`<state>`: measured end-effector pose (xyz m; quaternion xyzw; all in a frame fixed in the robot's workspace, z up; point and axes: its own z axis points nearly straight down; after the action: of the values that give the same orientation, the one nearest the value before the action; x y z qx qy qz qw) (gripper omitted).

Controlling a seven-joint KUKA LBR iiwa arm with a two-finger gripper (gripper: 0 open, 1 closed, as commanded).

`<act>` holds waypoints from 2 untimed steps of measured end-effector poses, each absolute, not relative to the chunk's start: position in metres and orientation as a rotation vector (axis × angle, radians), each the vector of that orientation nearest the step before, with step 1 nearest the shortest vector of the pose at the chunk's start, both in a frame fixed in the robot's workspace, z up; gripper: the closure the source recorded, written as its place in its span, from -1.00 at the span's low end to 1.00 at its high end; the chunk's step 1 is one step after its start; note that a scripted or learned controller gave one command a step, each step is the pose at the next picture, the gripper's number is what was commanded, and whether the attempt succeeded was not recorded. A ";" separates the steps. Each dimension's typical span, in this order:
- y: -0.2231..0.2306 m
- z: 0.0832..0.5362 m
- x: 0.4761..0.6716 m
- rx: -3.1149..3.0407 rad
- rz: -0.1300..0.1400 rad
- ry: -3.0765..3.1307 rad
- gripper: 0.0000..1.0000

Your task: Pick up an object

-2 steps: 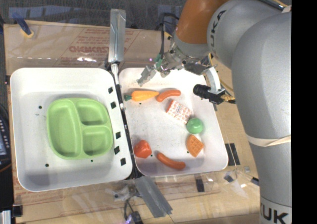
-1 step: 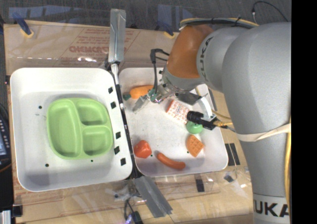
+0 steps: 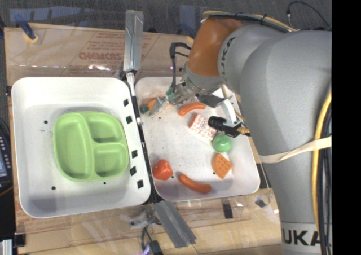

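Orange and small, the carrot-like piece [image 3: 152, 103] lies near the far-left corner of the right bin [image 3: 248, 183], just beside the gripper [image 3: 169, 97]; whether that gripper is apart or together, you cannot tell. Judge the piece light, rigid, slippery plastic. Take it across its narrow middle, minding the bin wall and the sausage [image 3: 192, 108] nearby.

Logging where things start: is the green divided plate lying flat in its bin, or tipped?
Flat. The green divided plate lies face up on the floor of the left bin, all three compartments showing.
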<state>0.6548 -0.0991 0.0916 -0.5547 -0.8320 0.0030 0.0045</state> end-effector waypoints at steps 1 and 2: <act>-0.190 0.188 0.643 -1.963 0.000 -2.456 -1.00; -0.176 0.092 0.640 -2.013 0.002 -2.410 -1.00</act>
<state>0.6398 -0.1759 0.0917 -0.6412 -0.7674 0.0005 0.0007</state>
